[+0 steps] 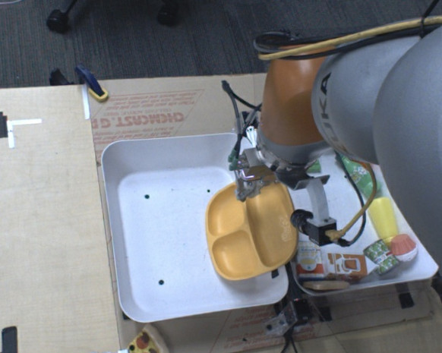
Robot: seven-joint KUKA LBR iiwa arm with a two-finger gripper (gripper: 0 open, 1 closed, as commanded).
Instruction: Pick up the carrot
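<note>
Left bin (146,239): we are seeing a white bin in the middle of the frame, with a yellow plate (249,238) lying at its right side.
Gripper (246,184): it is hanging right at the top rim of the yellow plate. We cannot tell if it is apart or together.
Right bin (425,268): we are finding small toy foods at the lower right, partly under the big arm (367,99).
Carrot: we are not sure which one it is. A long brownish-orange thing (325,284) at the lower edge of the right bin may be it.
How to do it well: we are thinking the gripper needs to leave the plate, go right over the toys, come straight down, and squeeze across the thin side.
</note>
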